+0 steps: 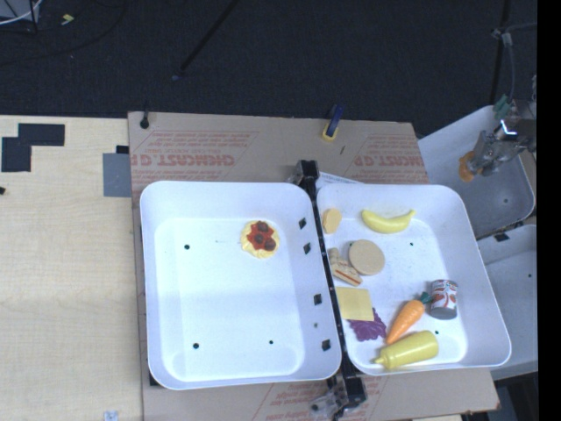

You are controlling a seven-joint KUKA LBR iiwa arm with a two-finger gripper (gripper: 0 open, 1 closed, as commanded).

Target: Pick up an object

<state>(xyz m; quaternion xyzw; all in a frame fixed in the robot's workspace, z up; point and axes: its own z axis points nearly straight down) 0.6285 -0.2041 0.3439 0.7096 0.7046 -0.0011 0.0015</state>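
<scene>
Camera view shows a carrot (404,320) in the right bin (478,235); it looks light, rigid and slick, best pinched across its thick middle. Whether the gripper is wide or narrow cannot be told.

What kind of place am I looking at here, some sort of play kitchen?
Probably a robot lab's test bench: two white bins clamped onto cardboard, toy food like a banana and carrot, cables on dark carpet behind.

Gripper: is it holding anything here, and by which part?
Cannot be told: the gripper is far off, beyond the right bin, too small to judge.
</scene>
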